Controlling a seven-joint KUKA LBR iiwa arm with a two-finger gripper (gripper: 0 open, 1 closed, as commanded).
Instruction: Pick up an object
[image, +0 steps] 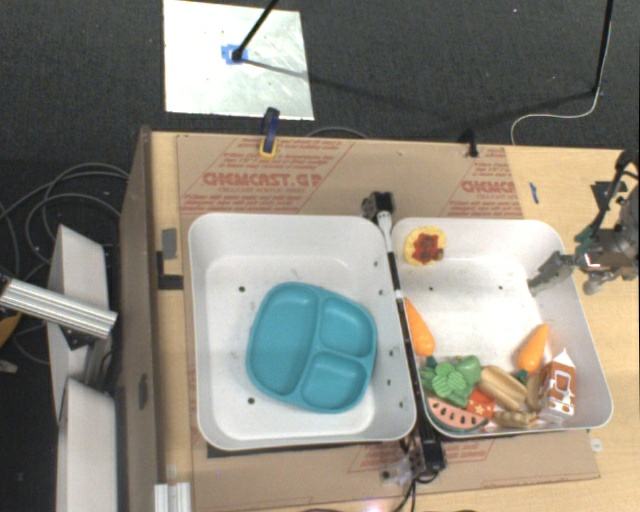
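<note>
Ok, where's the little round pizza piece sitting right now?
The pizza piece lies alone in the right bin's far left corner, beside the divider, well apart from the food pile at the near edge.

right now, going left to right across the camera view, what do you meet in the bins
blue tray → carrot → green toy → hot dog → orange piece → carton → gripper at the right bin's edge
</note>
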